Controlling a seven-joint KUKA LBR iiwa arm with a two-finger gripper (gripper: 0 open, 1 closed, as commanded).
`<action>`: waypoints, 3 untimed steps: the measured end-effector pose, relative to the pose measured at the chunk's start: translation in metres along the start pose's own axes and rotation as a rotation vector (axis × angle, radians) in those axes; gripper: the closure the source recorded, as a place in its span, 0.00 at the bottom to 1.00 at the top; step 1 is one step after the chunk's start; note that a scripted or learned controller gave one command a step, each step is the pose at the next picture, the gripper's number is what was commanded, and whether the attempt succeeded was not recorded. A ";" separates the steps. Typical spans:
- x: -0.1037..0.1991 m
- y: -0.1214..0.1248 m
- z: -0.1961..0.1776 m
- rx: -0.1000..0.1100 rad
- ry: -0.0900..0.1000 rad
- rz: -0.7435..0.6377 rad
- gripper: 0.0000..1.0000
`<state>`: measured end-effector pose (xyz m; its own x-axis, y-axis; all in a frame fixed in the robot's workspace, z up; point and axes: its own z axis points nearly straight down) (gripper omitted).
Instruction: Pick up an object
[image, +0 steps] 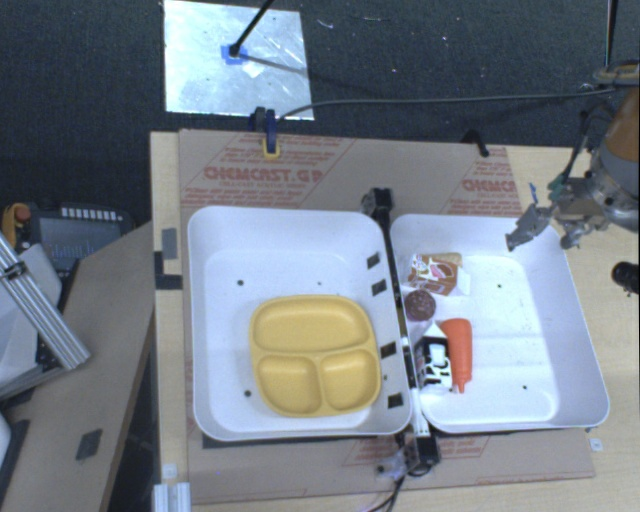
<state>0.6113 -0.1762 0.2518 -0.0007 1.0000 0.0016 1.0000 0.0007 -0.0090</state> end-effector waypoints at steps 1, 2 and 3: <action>0.001 0.002 -0.006 -0.010 -0.002 -0.003 0.00; -0.006 -0.006 0.047 -0.006 -0.002 0.000 0.00; -0.014 -0.002 0.093 -0.008 -0.002 -0.001 0.00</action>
<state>0.6088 -0.1901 0.1584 -0.0013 1.0000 -0.0005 1.0000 0.0013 -0.0012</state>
